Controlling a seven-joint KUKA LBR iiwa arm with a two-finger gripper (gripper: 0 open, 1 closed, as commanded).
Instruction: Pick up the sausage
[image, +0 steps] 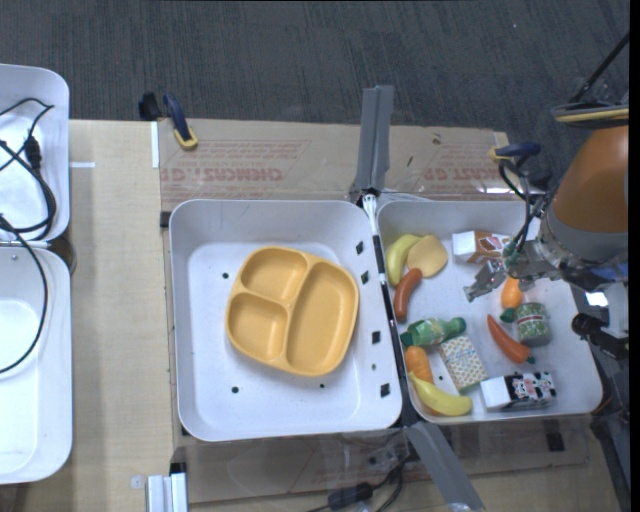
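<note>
A grey arm (590, 200) with an orange band reaches in from three o'clock over the right bin (590, 395), its wrist angled down toward nine o'clock. Its gripper (488, 280) hangs with fingers spread and nothing between them. The sausage (407, 292) lies by the bin's nine o'clock wall, apart from the gripper.
</note>
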